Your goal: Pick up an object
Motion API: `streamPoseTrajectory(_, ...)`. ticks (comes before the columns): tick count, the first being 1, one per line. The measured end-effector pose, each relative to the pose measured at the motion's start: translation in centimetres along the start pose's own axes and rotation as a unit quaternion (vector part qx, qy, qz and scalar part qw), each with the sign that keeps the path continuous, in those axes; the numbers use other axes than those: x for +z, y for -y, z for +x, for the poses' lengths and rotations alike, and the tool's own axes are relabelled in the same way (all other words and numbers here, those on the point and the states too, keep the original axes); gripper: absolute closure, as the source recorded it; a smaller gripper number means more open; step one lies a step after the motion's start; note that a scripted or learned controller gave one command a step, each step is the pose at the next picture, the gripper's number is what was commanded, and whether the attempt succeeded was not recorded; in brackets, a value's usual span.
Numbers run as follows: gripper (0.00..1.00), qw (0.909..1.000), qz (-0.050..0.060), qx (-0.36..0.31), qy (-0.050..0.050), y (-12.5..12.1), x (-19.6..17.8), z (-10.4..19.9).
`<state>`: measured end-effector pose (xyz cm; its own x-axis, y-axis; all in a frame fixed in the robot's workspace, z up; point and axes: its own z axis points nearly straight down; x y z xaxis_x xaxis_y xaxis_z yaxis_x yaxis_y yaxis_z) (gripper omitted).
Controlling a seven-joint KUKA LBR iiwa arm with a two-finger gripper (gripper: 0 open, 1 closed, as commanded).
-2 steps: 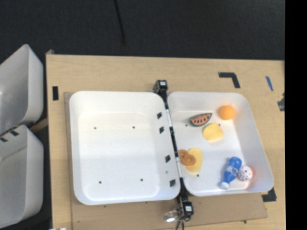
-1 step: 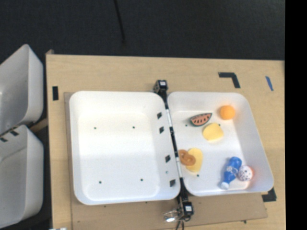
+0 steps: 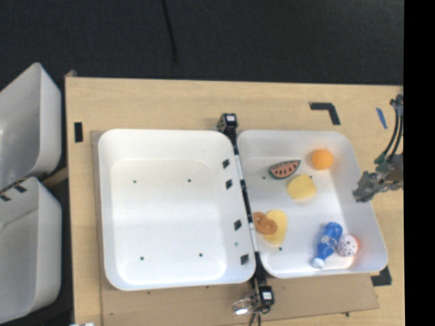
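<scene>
The right bin [image 3: 360, 202] holds several small objects. A watermelon slice [image 3: 284, 169] lies near its back, with an orange ball [image 3: 322, 159] to its right and a yellow lump [image 3: 302, 187] just in front. By the left wall sit an orange ring [image 3: 260, 223] and a yellow piece [image 3: 276, 224], touching. At the front right a blue bottle [image 3: 328, 242] lies against a white ball with red dots [image 3: 347, 246]. My gripper [image 3: 370, 185] pokes in from the right, over the bin's right rim, apart from every object.
The left bin [image 3: 109, 202] stands beside the right one, joined by a clipped divider [image 3: 239, 202]. White containers [image 3: 24, 182] sit off the bench's left edge. Cables [image 3: 394, 134] hang at the right. Bare wood runs behind the bins.
</scene>
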<state>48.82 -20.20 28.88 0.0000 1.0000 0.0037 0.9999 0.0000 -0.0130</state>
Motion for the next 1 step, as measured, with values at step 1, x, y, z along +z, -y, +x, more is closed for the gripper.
streamPoseTrajectory(1, 1.0, 0.9998, -0.017, -0.001, 0.007, -1.31, -17.64, -0.75)
